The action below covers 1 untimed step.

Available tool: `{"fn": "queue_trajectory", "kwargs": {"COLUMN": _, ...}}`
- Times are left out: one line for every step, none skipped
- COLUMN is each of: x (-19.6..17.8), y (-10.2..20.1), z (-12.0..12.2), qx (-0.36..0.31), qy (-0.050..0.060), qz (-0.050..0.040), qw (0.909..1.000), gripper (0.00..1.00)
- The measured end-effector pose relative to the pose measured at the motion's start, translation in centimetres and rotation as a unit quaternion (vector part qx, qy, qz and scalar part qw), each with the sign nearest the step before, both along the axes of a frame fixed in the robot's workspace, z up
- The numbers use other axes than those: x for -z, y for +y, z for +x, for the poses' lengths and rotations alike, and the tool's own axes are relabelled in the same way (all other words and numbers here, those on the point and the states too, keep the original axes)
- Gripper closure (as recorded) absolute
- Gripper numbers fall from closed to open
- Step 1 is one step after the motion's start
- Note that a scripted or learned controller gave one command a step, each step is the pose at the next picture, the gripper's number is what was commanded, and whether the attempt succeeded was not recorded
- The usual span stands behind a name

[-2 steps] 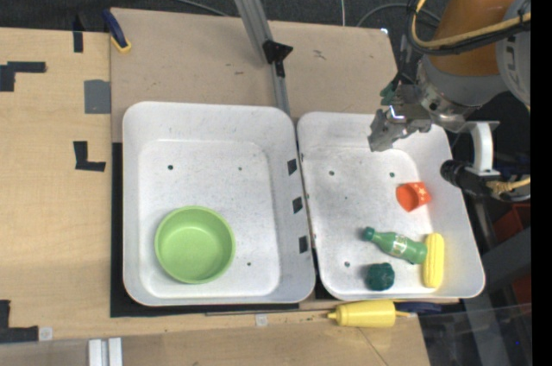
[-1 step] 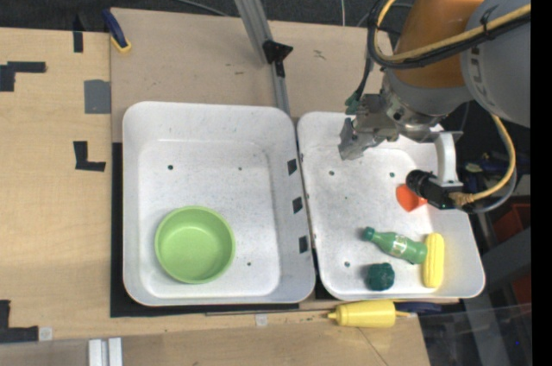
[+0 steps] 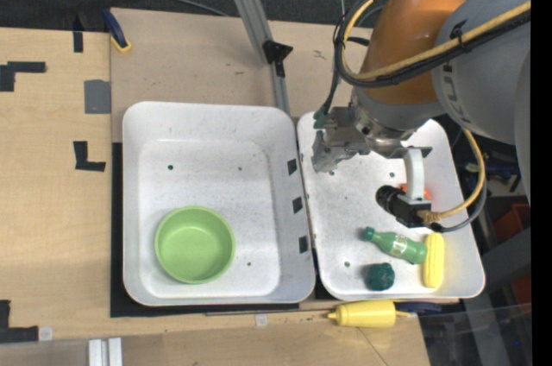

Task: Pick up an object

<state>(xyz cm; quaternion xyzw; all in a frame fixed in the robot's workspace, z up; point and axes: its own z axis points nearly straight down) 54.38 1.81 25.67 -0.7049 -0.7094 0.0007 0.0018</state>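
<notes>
My tool (image 3: 326, 150) hangs low over the upper left of the right bin (image 3: 345, 209); I cannot tell its state. Lower right in that bin lie a green bottle (image 3: 395, 245), a yellow banana (image 3: 433, 260) and a dark green lump (image 3: 379, 275). A green bowl (image 3: 195, 244) sits in the left bin (image 3: 207, 140).

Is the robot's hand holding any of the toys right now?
No. The hand sits over the top left corner of the right bin, with nothing seen in it. The green bottle, yellow piece and dark green lump lie apart.
</notes>
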Motion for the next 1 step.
{"fn": "queue_trajectory", "kwargs": {"x": 2.22, "y": 4.26, "z": -2.10, "qx": 0.001, "qy": 0.001, "qz": -0.0006, "qw": 1.0000, "gripper": 1.00}}
